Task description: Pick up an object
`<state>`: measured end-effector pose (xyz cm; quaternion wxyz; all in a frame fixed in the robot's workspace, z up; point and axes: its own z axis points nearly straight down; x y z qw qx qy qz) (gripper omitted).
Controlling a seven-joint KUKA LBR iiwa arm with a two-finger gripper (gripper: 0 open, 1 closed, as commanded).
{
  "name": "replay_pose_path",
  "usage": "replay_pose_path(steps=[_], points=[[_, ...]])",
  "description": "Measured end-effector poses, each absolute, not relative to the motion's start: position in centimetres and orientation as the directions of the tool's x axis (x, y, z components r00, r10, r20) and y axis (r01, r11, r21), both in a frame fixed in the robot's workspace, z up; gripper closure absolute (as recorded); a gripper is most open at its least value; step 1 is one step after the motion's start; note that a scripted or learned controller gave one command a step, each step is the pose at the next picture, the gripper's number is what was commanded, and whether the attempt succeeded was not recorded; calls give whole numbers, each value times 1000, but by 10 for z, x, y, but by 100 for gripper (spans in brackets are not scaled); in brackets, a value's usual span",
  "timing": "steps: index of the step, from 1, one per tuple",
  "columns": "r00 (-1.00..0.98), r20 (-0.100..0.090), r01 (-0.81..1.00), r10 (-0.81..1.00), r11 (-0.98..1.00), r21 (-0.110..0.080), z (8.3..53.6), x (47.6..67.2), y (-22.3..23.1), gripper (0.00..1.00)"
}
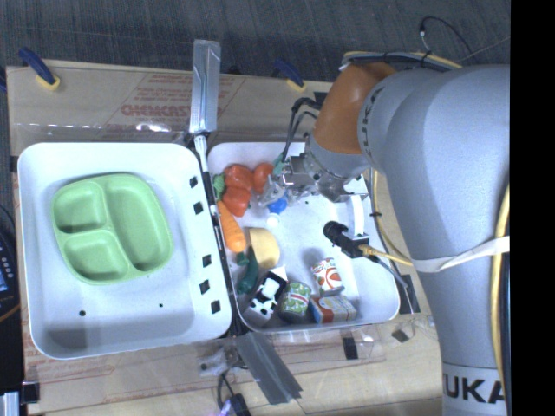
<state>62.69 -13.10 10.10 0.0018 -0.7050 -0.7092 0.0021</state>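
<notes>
Two bins sit side by side on the tabletop (104,380). The left bin (39,319) holds a divided plate (109,226). In the right bin (386,297), tomatoes (244,180) lie at the far left, a carrot (231,230) just nearer, and cartons (325,297) along the near wall. The claw (290,180) hangs just right of the tomatoes.

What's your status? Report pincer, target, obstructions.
Pincer low in right bin, by the tomatoes; finger state unclear. Nothing seen held. Carrot, yellow block and cartons crowd the near side. Green tray in left bin.
</notes>
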Motion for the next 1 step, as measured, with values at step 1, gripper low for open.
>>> replay_pose_path(steps=[1], points=[[-42, 1, 999, 999, 42, -1, 193, 584, -47, 100]])
